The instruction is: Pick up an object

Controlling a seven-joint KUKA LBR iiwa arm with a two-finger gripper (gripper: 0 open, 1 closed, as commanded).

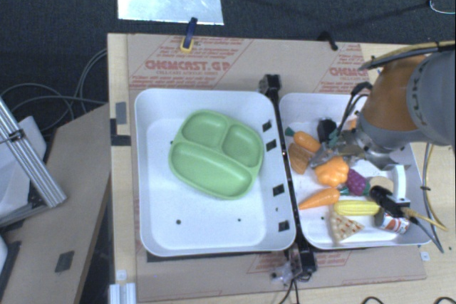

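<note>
1. Two white bins on the worktop (235,57), side by side: left bin (153,224) and right bin (303,110), their inner rims touching along a black-clipped seam.
2. Left bin: one green divided plate (214,153), set upper-centre and tilted. Bare white floor along the near edge and left wall, lots of free room there.
3. Right bin is crowded. Orange bell pepper (332,171) sits mid-bin, with a brown-orange piece (303,150) towards the seam and a purple item (356,182) just right of the pepper.
4. Near edge of right bin: carrot (319,198), corn cob (356,208), pizza slice (345,227), and a small red-and-white item (393,225) at the near right corner. All packed close, little gap between them.
5. Arm (410,103) comes in over the right bin's far right part, covering that corner.
6. Pincer (332,151) hangs low just above the bell pepper and beside the brown-orange piece. Fingers too dark and cluttered; cannot tell if open or closed, and nothing clearly gripped.
7. Open room in right bin: only a small strip of floor at the far edge near the seam.
8. Writing: red "CHEMCAST GP" print on the brown board under the bins, readable at the far left; repeated partly at far right, not fully legible.
9. Blue-yellow clamp (189,35) at the worktop's far edge.
</note>
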